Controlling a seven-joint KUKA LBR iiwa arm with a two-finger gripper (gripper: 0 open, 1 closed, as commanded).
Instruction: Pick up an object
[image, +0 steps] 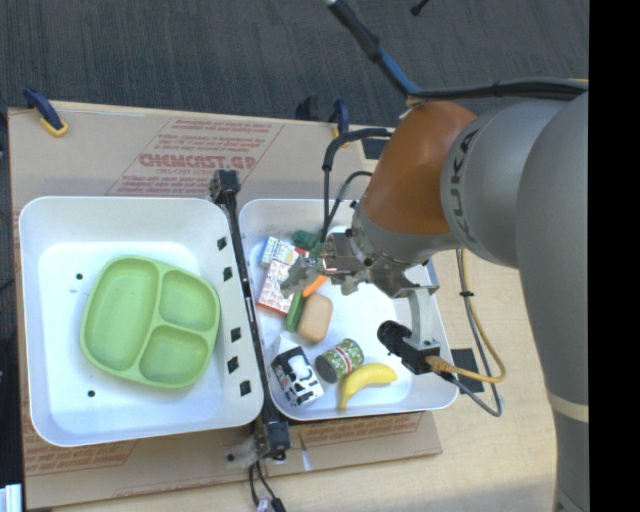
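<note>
My gripper (318, 268) hangs low over the middle of the right bin (432, 398), mostly hidden under the grey arm and orange band. Directly below it lie a tan bread-like piece (316, 319), an orange carrot (314, 285) and a green stick (297, 312). A white and red snack packet (276, 284) lies to its left, with a green item (304, 239) behind it. Toward the bin's front sit a yellow banana (366, 380), a green-labelled can (341, 358) and a black and white object (296, 376).
The left bin (45, 300) holds a light green divided plate (151, 322). A black clip strip (236, 290) runs between the two bins. Brown cardboard (190, 150) lies under both bins.
</note>
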